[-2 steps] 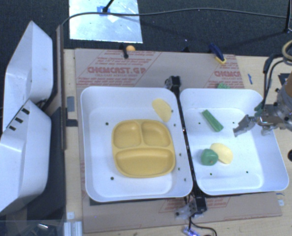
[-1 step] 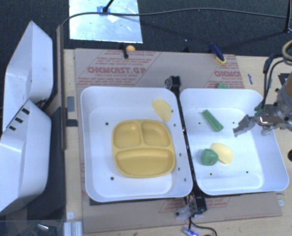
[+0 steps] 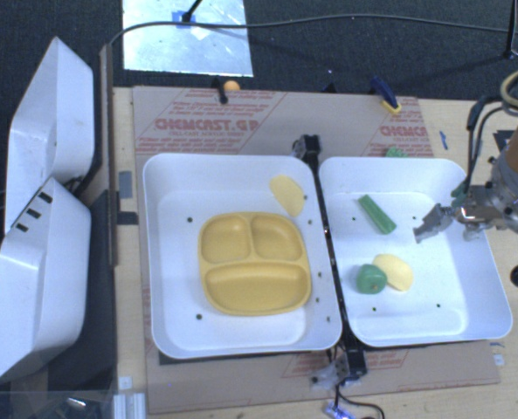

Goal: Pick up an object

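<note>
The jaws (image 3: 429, 225) hang over the right side of the right bin (image 3: 481, 321), pointing toward the view's left. I cannot tell whether they stand apart or together; nothing shows between them.

The nearest candidate for picking is the green stick (image 3: 376, 214), which lies to the view's left of the jaws, near but not touching, at about the same height in the view. Its long axis runs on a diagonal, from upper left to lower right, so its lower-right end is the end closest to the jaws. A grasp would probably go best across that axis rather than along it.

Lower in the same bin sit a round green piece (image 3: 370, 278) and a pale yellow piece (image 3: 395, 271), touching each other, below and left of the jaws.

Counted: two white bins side by side on the tabletop (image 3: 241, 116); three loose things in the right bin. The left bin (image 3: 176, 321) holds one yellow divided plate (image 3: 254, 264) with three compartments, and one pale yellow oval piece (image 3: 287, 194) near its upper right corner. The single arm (image 3: 516, 190) reaches in from the view's right.
</note>
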Available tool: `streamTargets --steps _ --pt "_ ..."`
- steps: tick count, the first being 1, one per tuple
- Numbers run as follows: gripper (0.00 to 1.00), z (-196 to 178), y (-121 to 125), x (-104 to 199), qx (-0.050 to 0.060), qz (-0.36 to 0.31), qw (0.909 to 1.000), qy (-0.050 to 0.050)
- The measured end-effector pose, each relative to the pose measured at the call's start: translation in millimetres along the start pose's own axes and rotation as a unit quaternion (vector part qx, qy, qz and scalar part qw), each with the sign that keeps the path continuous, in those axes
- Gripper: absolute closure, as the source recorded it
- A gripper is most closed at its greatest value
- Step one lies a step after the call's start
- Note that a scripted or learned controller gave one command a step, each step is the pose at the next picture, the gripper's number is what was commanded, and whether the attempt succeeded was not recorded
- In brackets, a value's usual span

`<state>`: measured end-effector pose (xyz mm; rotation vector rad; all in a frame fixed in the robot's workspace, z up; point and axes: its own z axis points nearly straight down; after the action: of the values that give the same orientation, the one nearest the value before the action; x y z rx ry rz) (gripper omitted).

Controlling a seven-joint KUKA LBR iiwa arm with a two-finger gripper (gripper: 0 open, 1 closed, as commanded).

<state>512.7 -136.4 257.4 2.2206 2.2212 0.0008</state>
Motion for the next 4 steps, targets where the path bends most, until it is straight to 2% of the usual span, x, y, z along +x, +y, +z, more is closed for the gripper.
streamTargets --steps 4 --pt "0.00 0.0 0.0 0.0 0.000 0.000 1.0000 0.000"
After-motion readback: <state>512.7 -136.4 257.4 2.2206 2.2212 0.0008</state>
